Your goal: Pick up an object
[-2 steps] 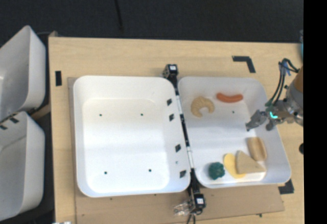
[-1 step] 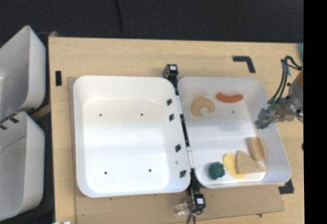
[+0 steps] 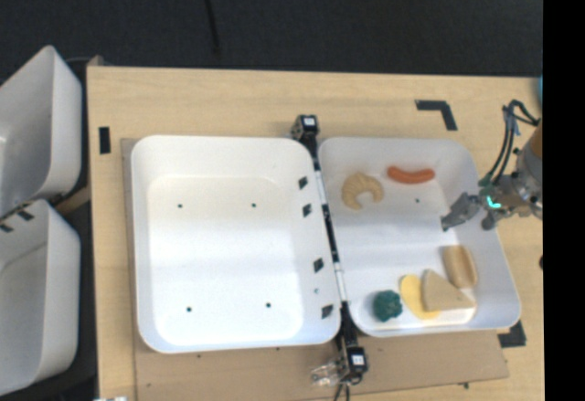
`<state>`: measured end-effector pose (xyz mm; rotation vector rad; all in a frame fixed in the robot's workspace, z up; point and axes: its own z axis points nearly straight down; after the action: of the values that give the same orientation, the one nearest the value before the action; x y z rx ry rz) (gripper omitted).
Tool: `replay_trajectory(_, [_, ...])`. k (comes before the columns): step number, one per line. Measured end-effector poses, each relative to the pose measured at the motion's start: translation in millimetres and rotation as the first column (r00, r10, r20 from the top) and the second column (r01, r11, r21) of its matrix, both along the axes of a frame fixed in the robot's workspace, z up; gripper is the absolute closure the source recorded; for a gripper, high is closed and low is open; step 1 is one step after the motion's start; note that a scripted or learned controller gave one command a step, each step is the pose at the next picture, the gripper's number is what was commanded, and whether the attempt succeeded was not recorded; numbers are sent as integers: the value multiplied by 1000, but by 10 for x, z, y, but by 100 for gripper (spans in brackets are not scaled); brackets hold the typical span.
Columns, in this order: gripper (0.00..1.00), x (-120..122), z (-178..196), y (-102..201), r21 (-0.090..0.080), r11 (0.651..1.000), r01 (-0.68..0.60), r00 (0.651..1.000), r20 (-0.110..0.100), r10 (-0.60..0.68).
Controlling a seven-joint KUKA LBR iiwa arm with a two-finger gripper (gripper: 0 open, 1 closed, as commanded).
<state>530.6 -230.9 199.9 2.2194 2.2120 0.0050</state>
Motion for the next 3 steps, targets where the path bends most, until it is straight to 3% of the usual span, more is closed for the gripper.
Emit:
replay_trajectory(1, [100, 8, 111, -13, -2, 1000, -1, 1000, 4, 1])
replay_trajectory(2, [100, -256, -989, 1254, 12, 1000, -14, 1000, -20, 14])
replay_trajectory(3, [0, -229, -924, 1173, 4, 1000, -1, 1000, -6, 1])
